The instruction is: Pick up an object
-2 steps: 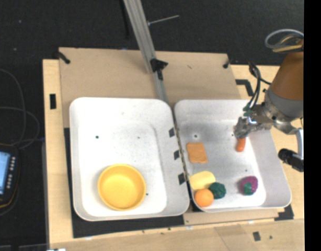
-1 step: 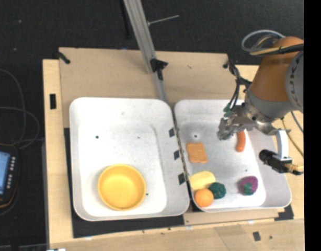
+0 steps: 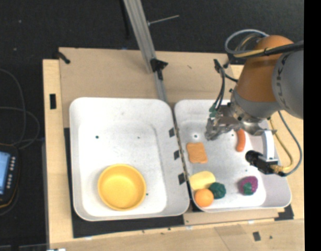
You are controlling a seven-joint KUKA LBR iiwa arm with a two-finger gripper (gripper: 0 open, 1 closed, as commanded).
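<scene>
My gripper [image 3: 214, 131] hangs over the upper middle of the right bin [image 3: 202, 111], above and to the right of a tan square cracker [image 3: 196, 152]. An orange carrot-like stick [image 3: 240, 140] lies just right of the gripper, partly behind the wrist. Along the bin's front sit a pale yellow block [image 3: 202, 180], an orange ball [image 3: 204, 197], a dark green broccoli piece [image 3: 218, 190] and a purple toy [image 3: 248, 185]. Nothing shows between the fingers.
The left bin [image 3: 118, 124] holds a yellow bowl [image 3: 122, 186] near its front. A metal pole [image 3: 145, 35] slants down to the bins' rear divide. Black cable fittings [image 3: 260, 162] hang off the arm over the right bin.
</scene>
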